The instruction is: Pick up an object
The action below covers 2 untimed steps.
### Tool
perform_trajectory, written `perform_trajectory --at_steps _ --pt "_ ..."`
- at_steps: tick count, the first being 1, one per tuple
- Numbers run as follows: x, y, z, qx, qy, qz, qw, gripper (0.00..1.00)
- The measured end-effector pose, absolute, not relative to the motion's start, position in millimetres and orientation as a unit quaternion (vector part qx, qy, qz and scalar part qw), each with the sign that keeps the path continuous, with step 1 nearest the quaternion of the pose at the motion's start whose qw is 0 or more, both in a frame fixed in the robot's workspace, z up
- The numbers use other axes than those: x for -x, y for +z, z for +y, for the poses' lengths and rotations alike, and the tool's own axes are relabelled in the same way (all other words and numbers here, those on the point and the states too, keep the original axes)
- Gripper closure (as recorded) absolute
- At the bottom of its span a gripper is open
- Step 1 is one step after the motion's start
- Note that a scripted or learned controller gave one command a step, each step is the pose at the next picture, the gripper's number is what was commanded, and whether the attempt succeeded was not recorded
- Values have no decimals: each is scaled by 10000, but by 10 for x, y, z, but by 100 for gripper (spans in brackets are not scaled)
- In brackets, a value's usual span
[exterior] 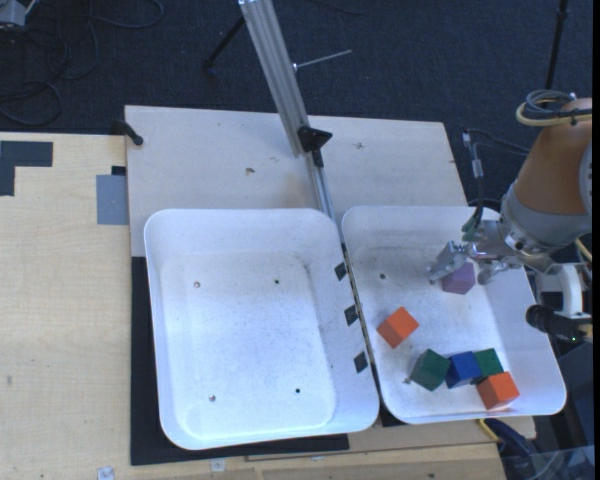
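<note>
Closest to where I stand, at the front of the right-hand shallow white plastic bin (540, 393), sits a little huddle of blocks: a dark green cube (431, 370) touching a blue cube (464, 367), with a brighter green block (488, 360) just behind them and an orange-red cube (497, 390) at the front corner. A bit further in, apart from that cluster, a lone orange cube (398, 326) lies tilted on the bin floor.

Beyond that, near the middle of the same bin, is a pale purple block (459, 278), and the grey arm's two-finger gripper (463, 261) is down right on top of it. From here the metal fingers seem to straddle the block's top, spread fairly narrow, but I cannot tell whether they actually pinch it or merely touch it. The block looks to be resting low, at the bin floor.

The left-hand white bin (170, 268) lies beside, and a slanted aluminium rail (280, 78) rises at the back.

My guess: the reach is made, the grasp is unconfirmed, and the lift remains.
</note>
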State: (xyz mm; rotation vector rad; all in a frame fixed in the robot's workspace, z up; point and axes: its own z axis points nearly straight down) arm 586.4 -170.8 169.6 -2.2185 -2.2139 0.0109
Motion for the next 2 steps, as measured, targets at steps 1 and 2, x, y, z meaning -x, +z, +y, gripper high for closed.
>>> perform_trajectory --at_steps 1,2 --pt "-5878 1745 -1698 7079 8 -7064 12 0" --pt "-6181 1083 -1994 7071 -1 -7071 0 0"
